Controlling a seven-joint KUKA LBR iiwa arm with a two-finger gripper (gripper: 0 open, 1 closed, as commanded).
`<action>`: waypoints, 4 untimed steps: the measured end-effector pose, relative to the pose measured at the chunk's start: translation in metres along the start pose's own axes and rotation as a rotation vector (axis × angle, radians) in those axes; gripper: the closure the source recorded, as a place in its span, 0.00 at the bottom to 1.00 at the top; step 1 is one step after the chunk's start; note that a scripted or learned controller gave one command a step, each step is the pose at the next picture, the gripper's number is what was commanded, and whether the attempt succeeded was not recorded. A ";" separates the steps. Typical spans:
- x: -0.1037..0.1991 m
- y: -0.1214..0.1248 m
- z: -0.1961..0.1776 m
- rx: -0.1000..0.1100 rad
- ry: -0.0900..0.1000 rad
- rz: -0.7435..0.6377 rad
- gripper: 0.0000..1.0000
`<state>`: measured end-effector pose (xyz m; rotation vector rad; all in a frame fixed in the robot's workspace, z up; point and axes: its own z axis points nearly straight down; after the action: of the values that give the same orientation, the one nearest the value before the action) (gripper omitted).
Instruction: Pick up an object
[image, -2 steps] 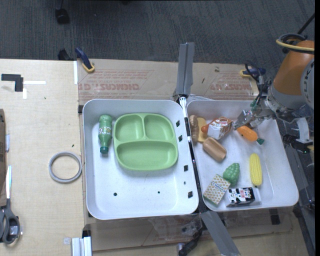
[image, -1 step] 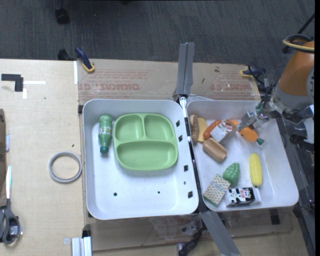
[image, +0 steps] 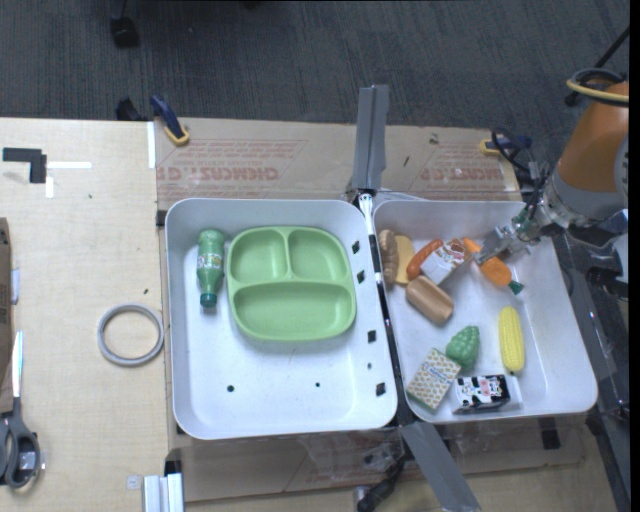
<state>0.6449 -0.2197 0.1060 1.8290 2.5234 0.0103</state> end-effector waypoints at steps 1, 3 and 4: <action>-0.004 0.010 0.001 -0.001 0.000 -0.040 0.00; 0.028 0.001 0.002 0.014 0.011 -0.018 1.00; 0.076 0.037 -0.095 0.019 0.014 0.064 1.00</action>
<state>0.6540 -0.1346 0.2004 1.9228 2.4815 0.0005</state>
